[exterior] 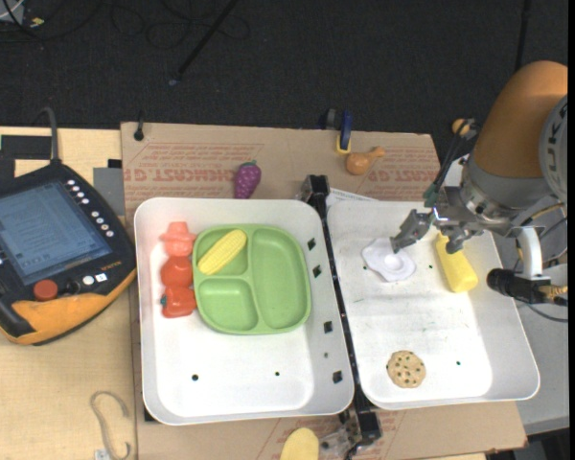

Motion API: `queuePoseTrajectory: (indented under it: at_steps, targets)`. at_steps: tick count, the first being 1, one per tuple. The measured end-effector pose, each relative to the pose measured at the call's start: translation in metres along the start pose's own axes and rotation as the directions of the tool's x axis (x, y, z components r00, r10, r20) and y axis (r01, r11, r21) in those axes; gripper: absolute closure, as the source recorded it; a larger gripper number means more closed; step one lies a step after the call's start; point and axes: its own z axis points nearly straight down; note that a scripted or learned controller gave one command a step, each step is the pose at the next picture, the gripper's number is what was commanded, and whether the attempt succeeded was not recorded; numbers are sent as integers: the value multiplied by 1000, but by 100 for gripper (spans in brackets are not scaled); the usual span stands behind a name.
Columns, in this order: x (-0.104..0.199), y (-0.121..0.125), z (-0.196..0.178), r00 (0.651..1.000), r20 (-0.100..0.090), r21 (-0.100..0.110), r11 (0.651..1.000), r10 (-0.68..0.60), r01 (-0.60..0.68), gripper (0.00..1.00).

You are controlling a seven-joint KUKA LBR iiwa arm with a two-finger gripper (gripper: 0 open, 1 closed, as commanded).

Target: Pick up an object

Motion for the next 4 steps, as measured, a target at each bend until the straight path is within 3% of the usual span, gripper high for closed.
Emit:
queuePoseTrajectory:
  at_steps: [1, 3, 4]
  targets:
    - [0, 3, -8, 1000, 2, -13, 1000, -2, 2, 0]
    - [17, -8, 103, 1000, 0, -8, 1000, 2, -2, 0]
    - [17, -9, 119, 1000, 2, -11, 1000, 1, -1, 0]
